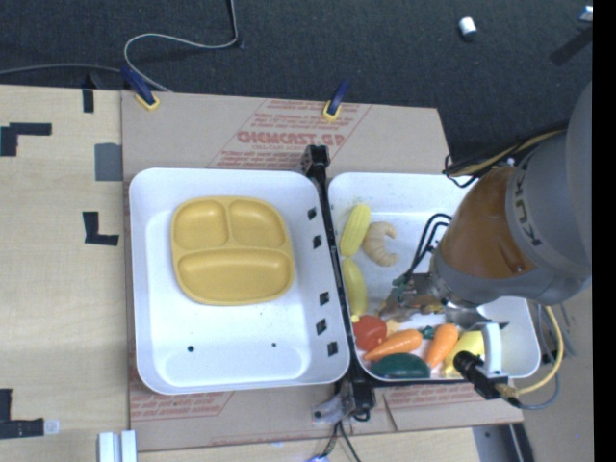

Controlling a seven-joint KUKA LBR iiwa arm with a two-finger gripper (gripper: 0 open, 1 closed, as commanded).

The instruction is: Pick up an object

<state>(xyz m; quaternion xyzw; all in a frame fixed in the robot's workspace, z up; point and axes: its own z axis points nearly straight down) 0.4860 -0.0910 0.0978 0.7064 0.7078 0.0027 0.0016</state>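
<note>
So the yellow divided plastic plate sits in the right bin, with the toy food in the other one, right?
Not quite. The camera view shows the yellow divided plastic plate in the left white bin; the toy food, such as the orange toy carrot, lies in the right white bin.

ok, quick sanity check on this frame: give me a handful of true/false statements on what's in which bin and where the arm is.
1. The yellow divided plate lies in the left bin. True.
2. The toy corn cob sits in the left bin. False: it is in the right bin, near the divider.
3. The arm is over the right bin. True.
4. The croissant lies on the plate. False: it lies on the right bin's floor, beside the corn cob.
5. The toy carrots lie at the near end of the right bin. True.
6. The plate has food in its sections. False: its three sections show bare yellow.
</note>
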